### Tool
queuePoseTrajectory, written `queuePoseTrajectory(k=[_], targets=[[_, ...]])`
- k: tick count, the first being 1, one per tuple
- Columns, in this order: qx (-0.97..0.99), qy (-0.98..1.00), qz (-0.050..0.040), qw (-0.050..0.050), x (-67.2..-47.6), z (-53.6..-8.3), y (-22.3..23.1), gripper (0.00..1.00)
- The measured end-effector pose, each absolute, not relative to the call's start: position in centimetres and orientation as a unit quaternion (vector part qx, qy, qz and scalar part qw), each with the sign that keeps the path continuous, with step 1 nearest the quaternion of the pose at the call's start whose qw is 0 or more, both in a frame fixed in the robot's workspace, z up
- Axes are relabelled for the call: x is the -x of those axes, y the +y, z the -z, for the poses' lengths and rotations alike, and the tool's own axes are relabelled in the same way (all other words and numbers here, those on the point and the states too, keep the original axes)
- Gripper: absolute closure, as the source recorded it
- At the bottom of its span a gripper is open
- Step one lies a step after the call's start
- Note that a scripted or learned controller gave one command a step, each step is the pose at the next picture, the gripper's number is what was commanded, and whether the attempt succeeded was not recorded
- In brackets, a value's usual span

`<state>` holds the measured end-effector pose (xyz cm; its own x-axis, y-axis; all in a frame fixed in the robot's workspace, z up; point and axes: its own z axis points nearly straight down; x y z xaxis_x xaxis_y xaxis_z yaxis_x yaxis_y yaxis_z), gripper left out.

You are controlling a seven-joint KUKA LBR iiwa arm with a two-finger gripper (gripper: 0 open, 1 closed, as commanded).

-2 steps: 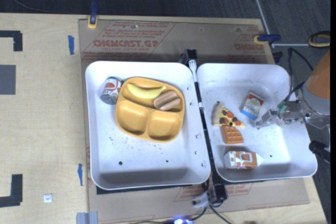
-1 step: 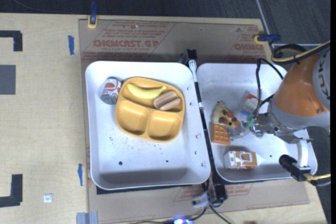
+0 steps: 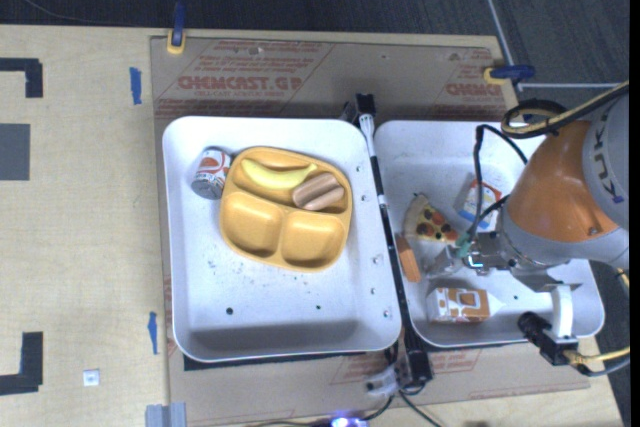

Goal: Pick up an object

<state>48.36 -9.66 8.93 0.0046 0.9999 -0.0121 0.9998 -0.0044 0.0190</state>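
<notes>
Brown cardboard [image 3: 300, 75] covered the bench under two white bins; the right bin [image 3: 440, 140] held the likeliest targets. A toy pizza slice [image 3: 430, 221] lay near its left wall, with an orange stick-shaped piece [image 3: 409, 263] just below it, and a small tan-and-white packet [image 3: 459, 304] sat nearer the front wall. A white and blue item [image 3: 474, 199] lay further back, partly hidden by a cable.

The gripper [image 3: 468, 255] hung low between the pizza slice and the packet, close to both; no object could be seen clamped in it, and whether it was spread or closed could not be told, as the wrist and cables covered it.

Judged from this, the step was settling on one object; to do it well the arm should centre over a single piece, probably the packet, which stood clear of its neighbours. It should then come straight down, avoiding the clutter by the pizza slice.

Further out, the left bin [image 3: 190, 245] bore a yellow divided tray [image 3: 285, 240] with a banana [image 3: 268, 175] and a hot dog [image 3: 319, 192], and a can [image 3: 209, 173] just beside it.
</notes>
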Motion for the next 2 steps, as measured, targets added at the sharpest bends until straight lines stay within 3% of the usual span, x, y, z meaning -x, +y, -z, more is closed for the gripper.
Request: queuePoseTrajectory(k=[1, 2], targets=[[-0.709, 0.706, -0.0027, 0.011, -48.4, -8.9, -9.6, 0.0], [-0.71, 0.704, -0.003, 0.017, -48.6, -10.1, -10.0, 1.0]])
